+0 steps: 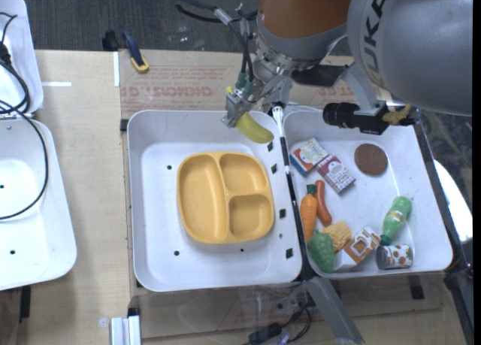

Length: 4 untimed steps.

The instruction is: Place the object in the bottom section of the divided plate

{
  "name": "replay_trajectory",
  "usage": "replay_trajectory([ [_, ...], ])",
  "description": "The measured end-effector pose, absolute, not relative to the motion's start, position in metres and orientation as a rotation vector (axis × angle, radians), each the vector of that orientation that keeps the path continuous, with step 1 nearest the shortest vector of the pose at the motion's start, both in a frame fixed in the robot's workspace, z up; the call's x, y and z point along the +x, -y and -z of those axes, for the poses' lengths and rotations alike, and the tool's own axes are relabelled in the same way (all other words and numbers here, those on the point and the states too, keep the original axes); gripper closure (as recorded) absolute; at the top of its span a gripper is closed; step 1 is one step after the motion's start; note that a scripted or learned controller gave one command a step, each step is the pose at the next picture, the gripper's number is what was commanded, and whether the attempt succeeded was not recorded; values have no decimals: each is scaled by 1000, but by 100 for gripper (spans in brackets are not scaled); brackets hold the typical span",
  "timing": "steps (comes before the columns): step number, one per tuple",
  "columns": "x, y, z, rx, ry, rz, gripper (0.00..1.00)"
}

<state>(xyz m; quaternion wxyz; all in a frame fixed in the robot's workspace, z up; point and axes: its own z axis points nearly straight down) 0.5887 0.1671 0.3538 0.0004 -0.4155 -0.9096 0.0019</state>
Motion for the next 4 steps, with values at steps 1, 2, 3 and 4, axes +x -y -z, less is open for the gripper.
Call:
replay_trajectory([
  [1, 528, -186, -282, -1267, 2872, -8, 100],
  [2, 538, -156, -275, -1262, 2874, -9, 100],
  [3, 553, -157, -275, -1206, 2900, -6, 100],
  [4, 549, -191, -303, -1058, 2958, -4, 100],
])
